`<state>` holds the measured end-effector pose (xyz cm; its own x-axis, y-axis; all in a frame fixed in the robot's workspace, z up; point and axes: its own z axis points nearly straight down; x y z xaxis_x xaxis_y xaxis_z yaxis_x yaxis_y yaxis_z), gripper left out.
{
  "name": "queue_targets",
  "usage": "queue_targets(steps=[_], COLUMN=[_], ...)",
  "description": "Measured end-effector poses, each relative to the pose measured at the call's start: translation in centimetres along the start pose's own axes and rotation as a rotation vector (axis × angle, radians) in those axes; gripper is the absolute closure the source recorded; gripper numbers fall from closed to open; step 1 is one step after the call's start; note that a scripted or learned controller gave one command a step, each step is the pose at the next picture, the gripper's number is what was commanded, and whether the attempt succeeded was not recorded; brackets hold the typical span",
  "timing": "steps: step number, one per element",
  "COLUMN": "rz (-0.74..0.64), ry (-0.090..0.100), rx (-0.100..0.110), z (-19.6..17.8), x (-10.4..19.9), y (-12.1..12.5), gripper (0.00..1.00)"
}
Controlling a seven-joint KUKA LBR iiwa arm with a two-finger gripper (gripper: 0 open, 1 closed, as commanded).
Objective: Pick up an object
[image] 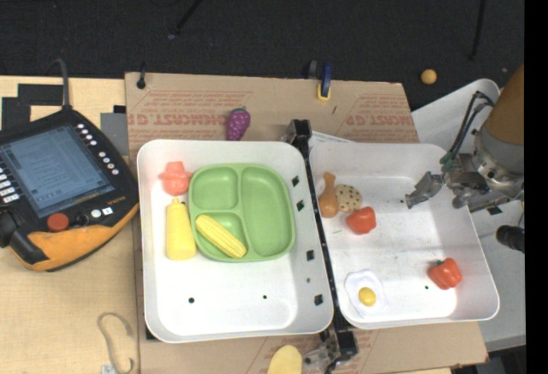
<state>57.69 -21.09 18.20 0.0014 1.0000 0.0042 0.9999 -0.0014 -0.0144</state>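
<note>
Cardboard-covered counter point(197, 107), two white bins, and the pincer point(428, 190) hangs spread apart above the right bin point(479, 295), holding nothing.

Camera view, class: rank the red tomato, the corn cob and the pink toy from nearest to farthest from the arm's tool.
1. Red tomato, in the right bin, nearest to the tool.
2. Corn cob, on the green tray in the left bin.
3. Pink toy, at the left bin's far left corner.
</note>
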Motion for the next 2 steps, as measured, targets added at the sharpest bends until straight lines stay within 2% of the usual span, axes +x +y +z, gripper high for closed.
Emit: queue_targets(steps=[1, 2], rz=[-0.002, -0.003], ry=[-0.004, -0.002], rx=[-0.013, -0.008], z=[-0.7, 5.4], x=[-0.1, 0.1], y=[0.3, 0.3], gripper=[0.0, 0.0])
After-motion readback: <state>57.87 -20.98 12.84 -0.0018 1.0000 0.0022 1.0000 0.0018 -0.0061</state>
